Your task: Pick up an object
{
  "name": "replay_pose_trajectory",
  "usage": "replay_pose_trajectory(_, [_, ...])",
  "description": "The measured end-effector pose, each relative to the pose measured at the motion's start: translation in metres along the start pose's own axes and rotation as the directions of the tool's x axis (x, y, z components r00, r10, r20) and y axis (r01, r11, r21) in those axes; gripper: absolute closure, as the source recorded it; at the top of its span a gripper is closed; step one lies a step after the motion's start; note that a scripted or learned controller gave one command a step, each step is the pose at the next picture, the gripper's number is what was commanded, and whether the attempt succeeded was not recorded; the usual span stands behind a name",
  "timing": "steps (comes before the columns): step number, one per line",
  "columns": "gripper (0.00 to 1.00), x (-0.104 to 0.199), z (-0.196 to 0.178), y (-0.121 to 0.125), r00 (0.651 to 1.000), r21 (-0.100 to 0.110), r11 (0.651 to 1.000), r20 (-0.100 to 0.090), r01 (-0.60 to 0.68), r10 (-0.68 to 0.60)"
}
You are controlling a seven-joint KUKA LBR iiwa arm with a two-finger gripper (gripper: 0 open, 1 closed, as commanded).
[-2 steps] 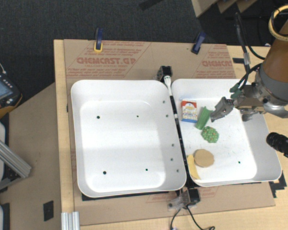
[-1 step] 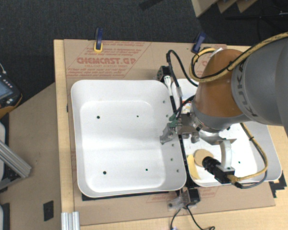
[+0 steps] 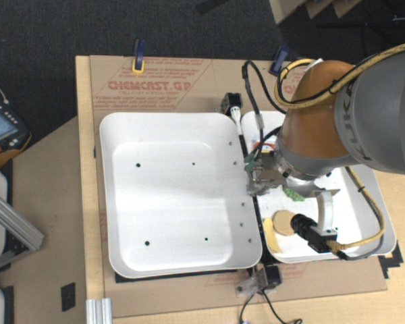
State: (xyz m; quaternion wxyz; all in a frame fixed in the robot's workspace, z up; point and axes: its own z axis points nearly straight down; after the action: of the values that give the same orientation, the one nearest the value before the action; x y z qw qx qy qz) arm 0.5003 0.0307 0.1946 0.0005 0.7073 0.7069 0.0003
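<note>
End effector (image 3: pixel 295 193) sits low in the right bin (image 3: pixel 368 238); tan round object (image 3: pixel 281 222) just below it, grip state hard to tell.

Cardboard sheet (image 3: pixel 155 79) with red print lies on worktop (image 3: pixel 54 201) under both bins, blue clamps (image 3: pixel 139 56) at far edge. Dark carpet (image 3: pixel 88 12) behind. Aluminium extrusion (image 3: pixel 10 218) at left.
</note>
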Motion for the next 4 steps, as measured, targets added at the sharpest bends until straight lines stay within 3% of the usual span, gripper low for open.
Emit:
replay_pose_trajectory(1, [1.00, -0.067, 0.010, -0.022, 1.000, 0.005, 1.000, -0.001, -0.005, 0.005])
replay_pose_trajectory(2, [1.00, -0.025, -0.117, 0.044, 1.000, -0.018, 1.000, 0.000, 0.008, -0.008])
replay_pose_trajectory(3, [1.00, -0.061, -0.064, -0.015, 1.000, 0.010, 1.000, -0.001, -0.004, 0.004])
replay_pose_trajectory(4, [1.00, -0.102, 0.014, -0.023, 1.000, 0.008, 1.000, -0.001, -0.004, 0.004])
